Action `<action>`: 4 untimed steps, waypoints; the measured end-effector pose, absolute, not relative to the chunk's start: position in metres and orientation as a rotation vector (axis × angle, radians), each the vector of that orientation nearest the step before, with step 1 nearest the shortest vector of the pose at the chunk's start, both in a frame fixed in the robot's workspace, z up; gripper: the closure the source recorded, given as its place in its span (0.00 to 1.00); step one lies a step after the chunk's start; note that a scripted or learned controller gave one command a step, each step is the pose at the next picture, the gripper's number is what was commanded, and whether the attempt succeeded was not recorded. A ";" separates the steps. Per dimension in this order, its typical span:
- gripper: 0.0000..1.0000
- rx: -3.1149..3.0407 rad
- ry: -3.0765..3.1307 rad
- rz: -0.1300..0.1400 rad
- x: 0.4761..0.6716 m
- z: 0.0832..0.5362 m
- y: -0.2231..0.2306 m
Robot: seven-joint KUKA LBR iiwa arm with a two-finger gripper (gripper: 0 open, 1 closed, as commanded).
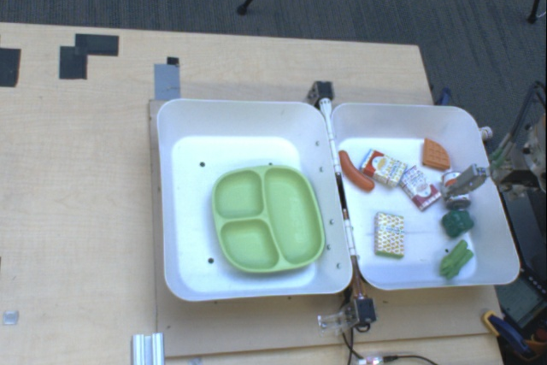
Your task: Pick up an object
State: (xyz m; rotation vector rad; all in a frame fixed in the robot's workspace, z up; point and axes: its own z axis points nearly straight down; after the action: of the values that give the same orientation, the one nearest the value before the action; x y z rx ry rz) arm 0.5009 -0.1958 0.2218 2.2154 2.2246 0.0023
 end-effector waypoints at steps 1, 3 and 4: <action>0.00 2.214 2.214 0.008 0.491 0.097 -0.175; 1.00 2.209 2.215 0.022 0.493 0.101 -0.105; 0.00 2.208 2.195 0.010 0.493 0.102 -0.114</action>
State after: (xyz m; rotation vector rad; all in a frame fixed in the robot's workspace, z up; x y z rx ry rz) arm 0.4926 -0.1140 0.1022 2.2075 2.1947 0.0102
